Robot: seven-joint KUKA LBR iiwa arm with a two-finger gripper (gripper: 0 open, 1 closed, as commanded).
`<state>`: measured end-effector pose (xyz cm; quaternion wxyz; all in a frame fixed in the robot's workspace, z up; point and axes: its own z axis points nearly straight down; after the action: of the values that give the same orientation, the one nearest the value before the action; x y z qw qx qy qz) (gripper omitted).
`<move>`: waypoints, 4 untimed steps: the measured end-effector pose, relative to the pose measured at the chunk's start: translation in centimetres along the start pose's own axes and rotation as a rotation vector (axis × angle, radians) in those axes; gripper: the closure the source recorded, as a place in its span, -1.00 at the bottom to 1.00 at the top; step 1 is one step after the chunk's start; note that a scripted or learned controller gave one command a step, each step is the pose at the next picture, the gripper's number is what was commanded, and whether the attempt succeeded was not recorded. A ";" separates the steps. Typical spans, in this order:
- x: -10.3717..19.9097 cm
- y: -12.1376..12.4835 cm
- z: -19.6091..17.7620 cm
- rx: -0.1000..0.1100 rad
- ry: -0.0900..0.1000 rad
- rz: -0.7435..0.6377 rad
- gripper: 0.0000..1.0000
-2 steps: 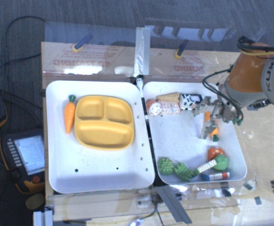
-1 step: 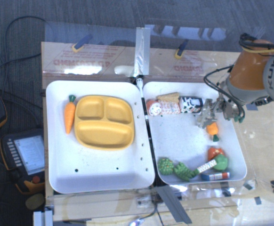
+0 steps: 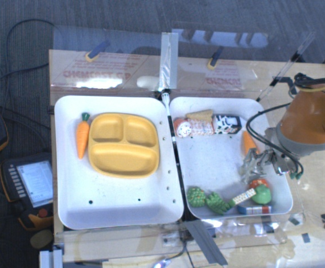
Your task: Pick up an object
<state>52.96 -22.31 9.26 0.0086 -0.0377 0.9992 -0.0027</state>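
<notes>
Pincer [image 3: 256, 165] low in right bin [image 3: 218, 149], grip state unreadable; red-green toy [image 3: 260, 191] just below-right, nearest target.

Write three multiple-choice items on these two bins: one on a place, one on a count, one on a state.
1. Where does the orange toy carrot lie?
A. in the right white bin
B. in the left white bin, beside the yellow divided plastic tray
C. on the tray

2. How many compartments has the tray?
A. three
B. five
C. one

3. Where is the gripper?
A. over the left bin
B. off the bench
C. low over the right white bin, near its right wall

Key: 1 B, the carrot lies along the tray's left edge; 2 A, two small and one long; 3 C, it is above the toys there.
</notes>
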 end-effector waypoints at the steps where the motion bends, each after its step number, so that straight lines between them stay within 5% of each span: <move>1: 0.0 0.0 0.2 0.000 0.000 0.000 -1.00; 2: -5.7 0.7 0.4 0.001 0.003 -0.027 -1.00; 3: -5.9 0.7 -0.7 0.003 0.002 -0.027 1.00; 4: 2.9 0.1 -4.9 -0.005 0.016 -0.022 1.00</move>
<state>49.98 -22.38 14.11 0.0003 -0.0486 0.9988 -0.0007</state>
